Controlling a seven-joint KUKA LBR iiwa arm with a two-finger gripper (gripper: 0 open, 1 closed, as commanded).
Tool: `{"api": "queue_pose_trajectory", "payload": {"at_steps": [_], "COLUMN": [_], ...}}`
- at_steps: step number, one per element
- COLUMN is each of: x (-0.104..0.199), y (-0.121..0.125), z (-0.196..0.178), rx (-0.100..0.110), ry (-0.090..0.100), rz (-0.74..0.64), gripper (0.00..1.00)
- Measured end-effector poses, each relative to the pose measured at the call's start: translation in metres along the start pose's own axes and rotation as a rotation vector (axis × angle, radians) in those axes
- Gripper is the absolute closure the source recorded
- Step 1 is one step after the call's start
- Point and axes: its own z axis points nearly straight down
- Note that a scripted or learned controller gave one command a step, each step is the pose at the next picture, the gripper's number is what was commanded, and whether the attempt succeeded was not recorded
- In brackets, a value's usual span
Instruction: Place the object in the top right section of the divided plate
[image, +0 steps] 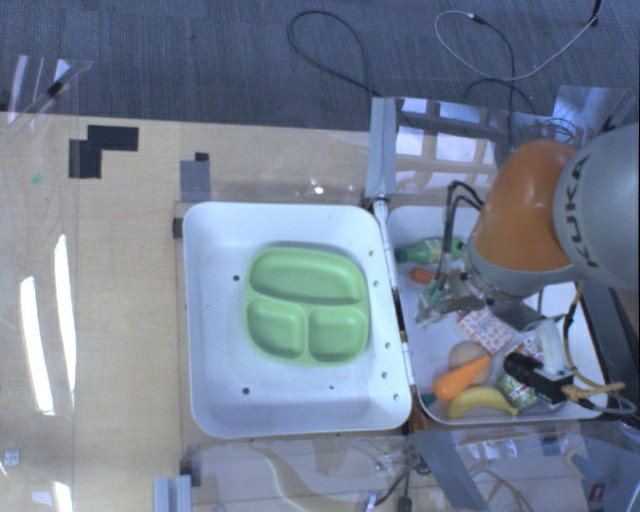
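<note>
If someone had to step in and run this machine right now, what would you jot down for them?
Hand: low over the right bin, near its left wall; I cannot tell whether it grips anything.

Green divided plate: sits in the left bin, with no item in any of its three sections.

Right bin contents: carrot, banana, a green bottle and some small packets.

Done: nothing delivered yet.

Left: get hold of one object, carry it across to the left bin and set it in the plate's top right section.

Robotics lab: KUKA arm (560, 215), loose cables (330, 45), bench-mounted bins (210, 330).
</note>
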Motion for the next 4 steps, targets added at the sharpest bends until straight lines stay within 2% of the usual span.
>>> {"api": "queue_pose_trajectory", "payload": {"at_steps": [1, 2, 3, 4], "x": [-0.009, -0.081, -0.081, -0.068], "y": [-0.022, -0.029, -0.029, -0.046], "z": [0.001, 0.035, 0.035, 0.050], "rx": [0.003, 0.002, 0.002, 0.001], "ry": [0.001, 0.000, 0.000, 0.001], "rz": [-0.047, 0.187, 0.187, 0.151], "gripper": [1.00, 1.00, 0.00, 0.00]}}
